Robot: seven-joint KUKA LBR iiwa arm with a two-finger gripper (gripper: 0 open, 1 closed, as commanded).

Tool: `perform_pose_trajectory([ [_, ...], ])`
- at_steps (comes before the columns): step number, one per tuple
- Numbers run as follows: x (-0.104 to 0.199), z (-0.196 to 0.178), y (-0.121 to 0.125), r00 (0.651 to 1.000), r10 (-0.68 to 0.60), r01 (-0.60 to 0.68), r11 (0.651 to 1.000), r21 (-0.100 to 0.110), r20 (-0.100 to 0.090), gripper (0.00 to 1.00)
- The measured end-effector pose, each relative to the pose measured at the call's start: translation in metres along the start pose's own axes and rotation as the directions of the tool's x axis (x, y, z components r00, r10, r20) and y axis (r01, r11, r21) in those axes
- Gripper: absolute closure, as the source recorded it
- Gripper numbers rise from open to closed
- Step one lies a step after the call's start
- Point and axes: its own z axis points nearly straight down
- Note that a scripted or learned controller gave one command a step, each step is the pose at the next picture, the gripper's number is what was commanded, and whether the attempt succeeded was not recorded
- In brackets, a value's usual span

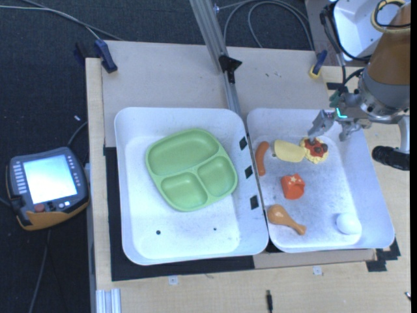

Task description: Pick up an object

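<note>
Currently gripper (332, 128), fingers spread and holding nothing, is hovering over pizza slice (301, 151) in right bin (365, 194); pick not yet done.

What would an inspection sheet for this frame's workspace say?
Surface: bench bearing two white bins, left bin and right bin.
Job's things: in the right bin, a sausage, yellow piece, pizza slice, red pepper, drumstick, white egg.
Clutter: green divided plate in the left bin.
Grippers: gripper just above the pizza slice; jaws' state unclear.
Cables: grey cables behind the bench.
Surroundings: pendant on dark floor, left; blue clamps at the bench's back.
</note>
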Motion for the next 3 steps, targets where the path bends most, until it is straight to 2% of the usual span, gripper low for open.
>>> perform_pose_trajectory([
  [1, 0.0, -0.001, 0.001, 1.0, -0.001, 0.001, 1.0, -0.003, 0.0, 0.0],
  [2, 0.01, 0.049, -0.002, 1.0, -0.001, 0.001, 1.0, 0.003, -0.001, 0.0],
  [3, 0.007, 0.095, 0.005, 1.0, 0.0, 0.0, 1.0, 0.003, 0.0, 0.0],
])
